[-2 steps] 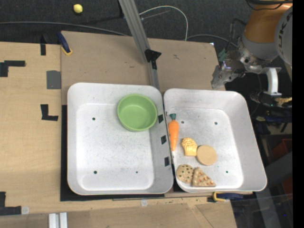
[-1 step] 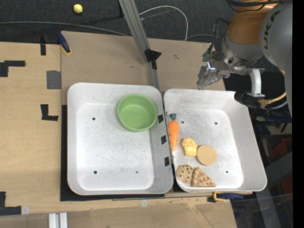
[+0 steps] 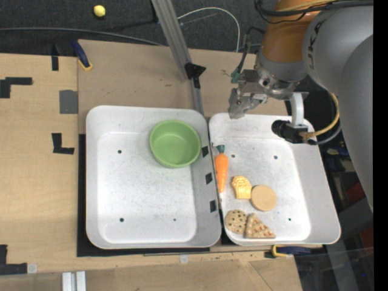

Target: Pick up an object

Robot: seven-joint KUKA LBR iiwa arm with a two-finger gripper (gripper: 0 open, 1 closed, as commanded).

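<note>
My gripper [image 3: 240, 107] hangs above the far left corner of the right bin [image 3: 303, 162], with nothing seen between its fingers. In that bin an orange carrot [image 3: 221, 171] lies along the left wall. Near it sit a yellow waffle piece [image 3: 241, 187], a round tan cracker [image 3: 264, 197], a chocolate chip cookie [image 3: 235, 221] and a pizza slice [image 3: 258, 228]. A green bowl [image 3: 175, 143] stands in the left bin [image 3: 121, 187] at its far right side. The gripper is well behind all the food items.
A grey metal pole [image 3: 176, 41] slants down to the bins' far junction. A black fitting [image 3: 291, 130] sits at the right bin's far edge. A small yellow ball [image 3: 99, 10] lies on the dark floor behind the bench.
</note>
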